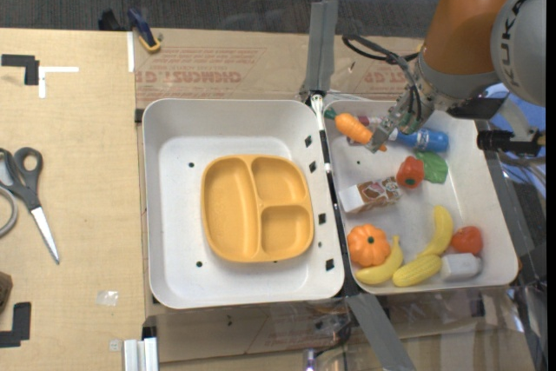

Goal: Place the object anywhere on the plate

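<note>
Gripper [380, 137] down beside the carrot [354, 128], fingers' state unclear: still the pick, then carry to the plate [257, 208].

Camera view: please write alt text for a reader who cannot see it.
The grey and orange arm's end effector hangs beside a toy carrot in the right bin, among bananas, a pumpkin and other toy food. The left bin holds a yellow sectioned plate.

The arm [486, 22] runs off the frame's right edge and hides part of the right bin's [499, 274] far rim; scissors [30, 195] are cropped at left.
</note>
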Robot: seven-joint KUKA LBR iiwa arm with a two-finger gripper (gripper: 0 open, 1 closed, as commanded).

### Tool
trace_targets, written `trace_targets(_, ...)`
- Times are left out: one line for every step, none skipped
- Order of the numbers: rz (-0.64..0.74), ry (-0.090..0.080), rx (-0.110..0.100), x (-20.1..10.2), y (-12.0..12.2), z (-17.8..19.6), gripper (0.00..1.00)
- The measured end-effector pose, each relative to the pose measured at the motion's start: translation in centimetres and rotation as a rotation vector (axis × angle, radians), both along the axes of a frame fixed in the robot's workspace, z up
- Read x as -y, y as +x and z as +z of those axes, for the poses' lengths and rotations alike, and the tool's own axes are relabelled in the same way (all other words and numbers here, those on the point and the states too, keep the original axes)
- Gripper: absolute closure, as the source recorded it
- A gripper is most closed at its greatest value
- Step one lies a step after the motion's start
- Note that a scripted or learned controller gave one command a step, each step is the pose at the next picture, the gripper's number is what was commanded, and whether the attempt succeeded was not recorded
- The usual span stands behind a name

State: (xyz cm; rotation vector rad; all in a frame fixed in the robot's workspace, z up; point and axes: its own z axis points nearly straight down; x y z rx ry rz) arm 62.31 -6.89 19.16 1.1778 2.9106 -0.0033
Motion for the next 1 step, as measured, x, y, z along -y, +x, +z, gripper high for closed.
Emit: trace_targets(-0.162,0.002,-0.002,-6.52,-1.67,-0.03,1.00)
